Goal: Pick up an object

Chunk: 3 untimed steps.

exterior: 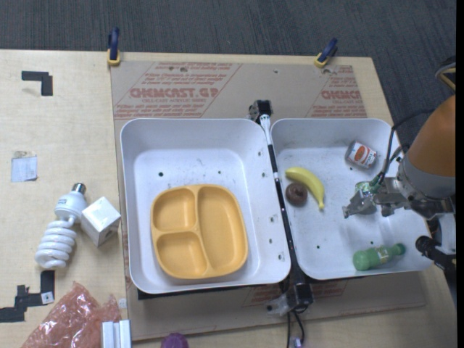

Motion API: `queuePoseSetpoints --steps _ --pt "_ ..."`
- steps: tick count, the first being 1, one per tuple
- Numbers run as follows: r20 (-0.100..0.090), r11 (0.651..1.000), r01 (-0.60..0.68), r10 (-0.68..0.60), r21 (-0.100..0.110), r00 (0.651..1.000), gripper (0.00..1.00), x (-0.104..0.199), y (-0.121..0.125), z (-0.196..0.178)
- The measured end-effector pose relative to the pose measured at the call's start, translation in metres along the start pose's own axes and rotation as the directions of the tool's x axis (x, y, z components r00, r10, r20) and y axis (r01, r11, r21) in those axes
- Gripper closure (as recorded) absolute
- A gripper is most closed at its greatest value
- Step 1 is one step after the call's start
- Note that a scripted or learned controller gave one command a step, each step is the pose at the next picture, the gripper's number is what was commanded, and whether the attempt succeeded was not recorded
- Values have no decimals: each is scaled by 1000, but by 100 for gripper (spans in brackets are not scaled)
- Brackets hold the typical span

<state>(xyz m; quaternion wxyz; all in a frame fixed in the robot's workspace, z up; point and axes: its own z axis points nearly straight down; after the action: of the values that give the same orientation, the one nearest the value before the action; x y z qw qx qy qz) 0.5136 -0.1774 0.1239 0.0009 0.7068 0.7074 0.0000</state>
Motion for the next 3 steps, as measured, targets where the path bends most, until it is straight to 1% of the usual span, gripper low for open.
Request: queuePoseSetpoints --steps 1,2,3 --pt "-1 1000 -1 1 1 1000 0 37 -20 31" --pt "0 1000 -1 1 -1 1000 100 36 -19 22" --pt "0 1000 -2 2 -1 1000 0 36 -19 22"
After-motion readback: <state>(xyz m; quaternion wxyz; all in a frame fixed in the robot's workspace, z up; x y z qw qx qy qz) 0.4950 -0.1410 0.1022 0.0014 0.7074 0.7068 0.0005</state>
